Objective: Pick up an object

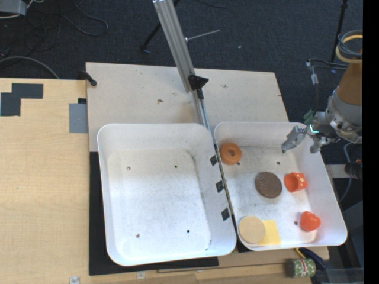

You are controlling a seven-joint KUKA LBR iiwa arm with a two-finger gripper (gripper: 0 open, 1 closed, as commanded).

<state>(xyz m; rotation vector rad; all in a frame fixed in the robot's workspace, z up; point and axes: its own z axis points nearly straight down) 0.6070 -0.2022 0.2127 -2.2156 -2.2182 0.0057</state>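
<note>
The right bin (331, 185) holds an orange ring-shaped piece (230, 153), a dark brown round disc (268, 184), an orange cup-like piece (295, 181), a red-orange piece (310, 220), a tan round disc (252, 229) and a yellow square (271, 232). My gripper (304, 139) hangs over the bin's far right corner, fingers spread apart, with nothing between them. It is above and to the right of the brown disc.
The left bin (118, 158) lies beside the right one. A slanted metal rail (177, 46) rises behind the bins. A pale wooden surface (41, 176) lies to the left. A small green-patterned object (303, 268) lies below the right bin.
</note>
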